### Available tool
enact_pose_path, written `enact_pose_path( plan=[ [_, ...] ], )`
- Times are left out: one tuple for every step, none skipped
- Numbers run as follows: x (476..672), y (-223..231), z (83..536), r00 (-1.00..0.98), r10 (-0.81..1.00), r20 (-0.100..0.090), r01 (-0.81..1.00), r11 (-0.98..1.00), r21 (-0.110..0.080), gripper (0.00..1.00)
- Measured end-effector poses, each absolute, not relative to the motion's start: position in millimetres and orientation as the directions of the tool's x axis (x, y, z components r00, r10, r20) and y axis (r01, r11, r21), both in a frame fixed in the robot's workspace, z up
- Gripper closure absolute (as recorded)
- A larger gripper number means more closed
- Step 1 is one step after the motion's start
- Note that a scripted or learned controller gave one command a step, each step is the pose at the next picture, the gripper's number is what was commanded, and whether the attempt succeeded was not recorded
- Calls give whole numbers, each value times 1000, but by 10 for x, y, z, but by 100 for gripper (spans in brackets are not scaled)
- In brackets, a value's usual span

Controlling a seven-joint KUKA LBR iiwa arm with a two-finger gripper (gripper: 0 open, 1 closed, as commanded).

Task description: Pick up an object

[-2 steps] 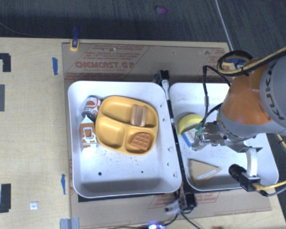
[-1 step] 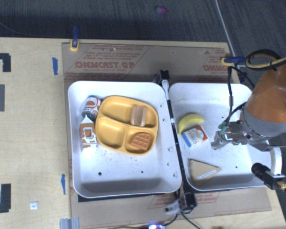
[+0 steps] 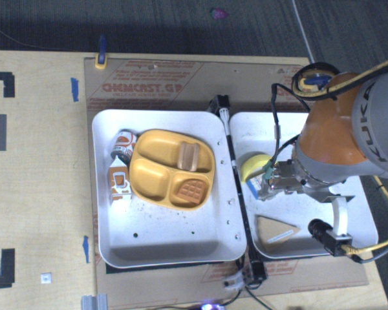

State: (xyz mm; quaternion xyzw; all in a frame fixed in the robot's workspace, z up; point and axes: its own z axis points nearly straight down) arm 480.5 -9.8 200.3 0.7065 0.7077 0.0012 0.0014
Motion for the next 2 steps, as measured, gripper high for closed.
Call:
enact_pose_path(
  plan=[
    [4792,-916,1846,0,1000,0,1000,0,-1,100],
    [4791,-2248,1585,1,1000,-3,1000,-1,2,100]
  ],
)
